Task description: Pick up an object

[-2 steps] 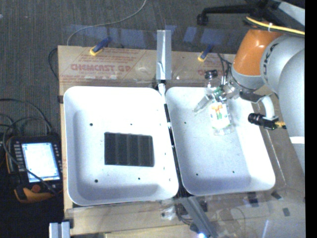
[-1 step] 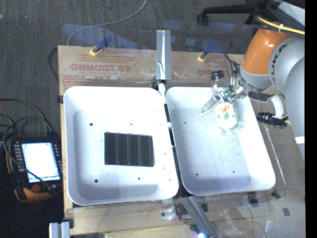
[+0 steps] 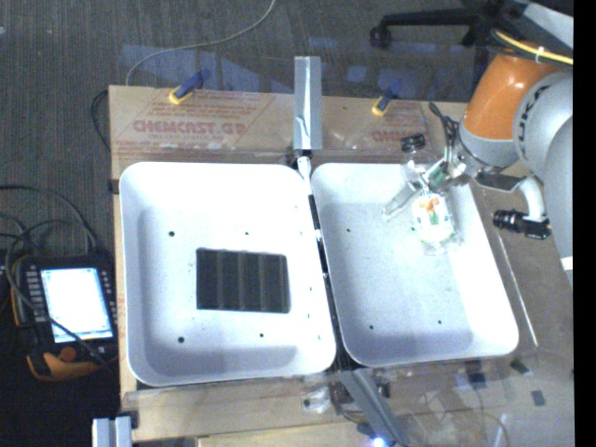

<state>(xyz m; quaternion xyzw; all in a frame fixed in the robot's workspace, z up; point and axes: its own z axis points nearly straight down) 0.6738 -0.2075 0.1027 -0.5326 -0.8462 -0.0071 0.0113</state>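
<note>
At the near edge of the wooden surface (image 3: 233,119) the two white bins sit side by side, their inner rims almost touching. The left bin (image 3: 149,250) holds a flat dark ribbed panel (image 3: 242,280), lying level near the middle of its floor. Off to the left of the surface, on the carpet, a handheld pendant with a bright screen (image 3: 70,303) lies among black cables.

The right bin (image 3: 410,333) has a bare near half. In its far right part a small see-through object with an orange and green spot (image 3: 433,220) is seen just under the end effector (image 3: 430,182); whether it rests on the bin floor or is lifted cannot be told. The arm (image 3: 521,110) comes in from the right, its orange band above the wrist, and the end effector points down and to the left over that far corner. Whether it is spread or closed cannot be told, nor whether it grips the object.

Farther back, a grey upright post (image 3: 306,105) stands between the bins, with two yellow clamps (image 3: 184,86) on the surface's far edge
</note>
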